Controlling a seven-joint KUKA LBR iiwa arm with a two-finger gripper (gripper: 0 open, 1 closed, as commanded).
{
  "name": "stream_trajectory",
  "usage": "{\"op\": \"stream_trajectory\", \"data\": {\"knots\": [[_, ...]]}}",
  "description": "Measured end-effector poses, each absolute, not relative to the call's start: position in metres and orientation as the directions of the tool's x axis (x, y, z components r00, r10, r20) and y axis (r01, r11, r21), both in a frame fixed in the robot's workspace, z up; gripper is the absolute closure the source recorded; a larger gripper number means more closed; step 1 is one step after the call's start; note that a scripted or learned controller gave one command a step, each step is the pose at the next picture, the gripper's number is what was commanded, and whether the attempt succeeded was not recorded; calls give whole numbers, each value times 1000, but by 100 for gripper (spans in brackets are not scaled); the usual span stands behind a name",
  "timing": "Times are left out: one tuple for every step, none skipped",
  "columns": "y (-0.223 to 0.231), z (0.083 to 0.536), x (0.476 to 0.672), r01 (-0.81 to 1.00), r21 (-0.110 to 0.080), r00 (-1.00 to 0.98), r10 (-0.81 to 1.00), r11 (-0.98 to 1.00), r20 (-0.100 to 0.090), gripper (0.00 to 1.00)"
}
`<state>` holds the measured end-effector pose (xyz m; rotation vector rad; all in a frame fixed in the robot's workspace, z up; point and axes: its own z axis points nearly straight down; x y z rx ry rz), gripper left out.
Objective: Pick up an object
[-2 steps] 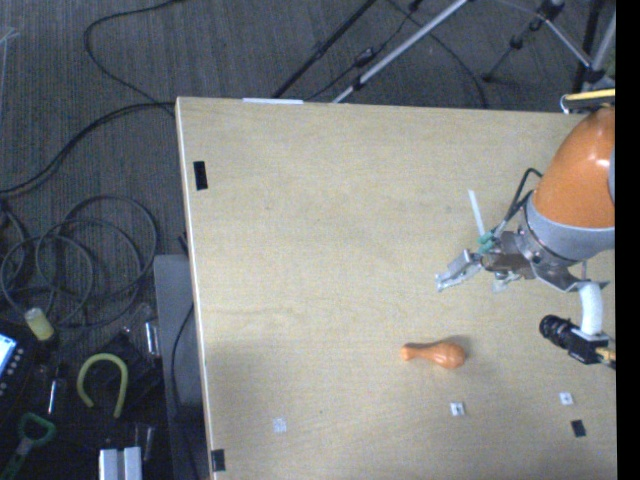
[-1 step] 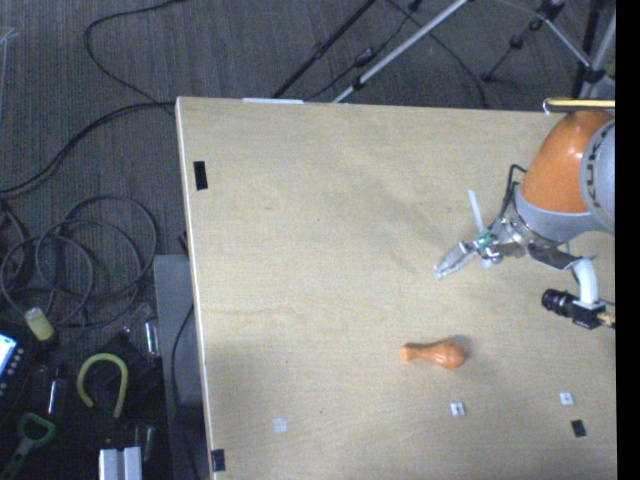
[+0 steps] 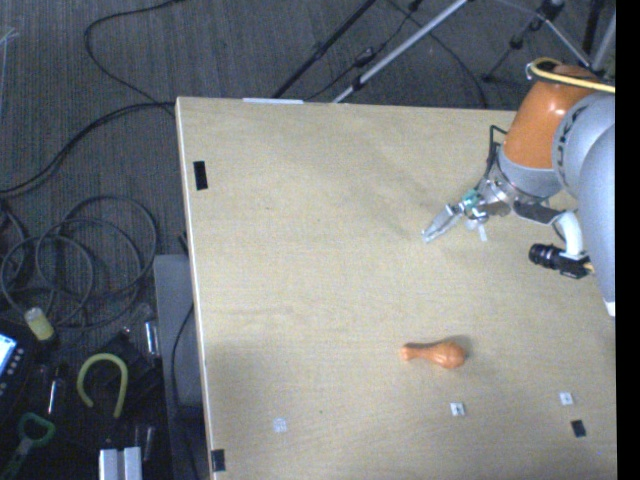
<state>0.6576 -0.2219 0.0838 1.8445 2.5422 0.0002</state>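
Camera view is looking down at a slant on a pale wooden board [image 3: 320, 268] that is filling most of the scene; taking the board as the landmark, the arm [image 3: 585, 168] is reaching in over its right edge, grey with an orange band [image 3: 535, 118] above the wrist; the gripper [image 3: 445, 225] is pointing left and slightly down over the board's upper right part, its thin pale fingers [image 3: 437, 230] appearing to be drawn close together at the tips with nothing showing between them; a small orange object [image 3: 436, 353], bulb-shaped at its right end and tapering to a narrow neck on its left, is lying on its side on the board's lower right part, below the gripper and well apart from it; a black rectangular marker [image 3: 201, 175] is sitting near the board's upper left corner, and small pale and dark tags [image 3: 457, 408] are dotting the board's lower right; off the board's left edge, black cables [image 3: 80, 258] are coiling on the dark carpet, with a green curved item [image 3: 103, 378] beneath them; beyond the board's top edge, light tripod legs [image 3: 430, 23] are slanting across the floor.
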Motion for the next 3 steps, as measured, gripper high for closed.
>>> {"op": "stream_trajectory", "data": {"knots": [[-161,84,669,893,0,-451,893,451,-2,0],[-160,94,669,893,0,-451,893,451,-3,100],[-214,259,665,966,0,-257,966,257,-3,100]]}}
